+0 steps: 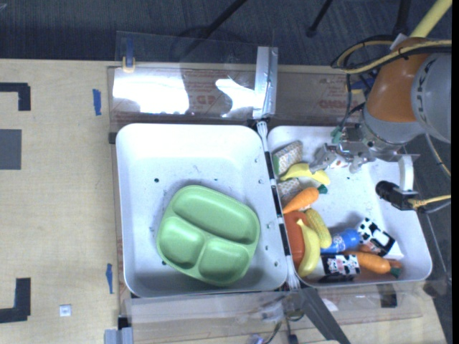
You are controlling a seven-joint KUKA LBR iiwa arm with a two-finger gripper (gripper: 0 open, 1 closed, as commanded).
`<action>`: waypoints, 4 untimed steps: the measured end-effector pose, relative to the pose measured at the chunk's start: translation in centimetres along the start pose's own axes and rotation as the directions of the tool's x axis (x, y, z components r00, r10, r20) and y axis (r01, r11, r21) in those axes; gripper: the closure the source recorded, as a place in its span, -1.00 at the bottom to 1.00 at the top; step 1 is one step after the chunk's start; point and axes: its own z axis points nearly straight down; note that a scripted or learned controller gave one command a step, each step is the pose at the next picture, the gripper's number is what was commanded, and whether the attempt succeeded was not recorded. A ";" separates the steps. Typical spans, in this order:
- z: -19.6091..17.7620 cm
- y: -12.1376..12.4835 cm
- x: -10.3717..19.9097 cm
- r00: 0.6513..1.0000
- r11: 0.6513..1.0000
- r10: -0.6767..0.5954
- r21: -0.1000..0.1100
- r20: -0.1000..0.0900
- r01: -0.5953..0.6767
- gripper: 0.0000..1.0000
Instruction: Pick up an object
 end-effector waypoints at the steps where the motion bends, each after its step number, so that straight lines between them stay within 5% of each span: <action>1: 2.9 -1.6 -2.1 0.947 0.947 0.322 0.003 0.000 -0.322 -1.00; 2: 4.4 -4.2 1.5 0.781 0.781 0.624 0.000 -0.001 -0.624 -1.00; 3: -7.8 -5.2 -5.3 0.764 0.764 0.645 0.001 0.002 -0.645 -1.00; 4: -2.4 -13.8 0.0 0.919 0.919 0.395 0.004 0.000 -0.395 -1.00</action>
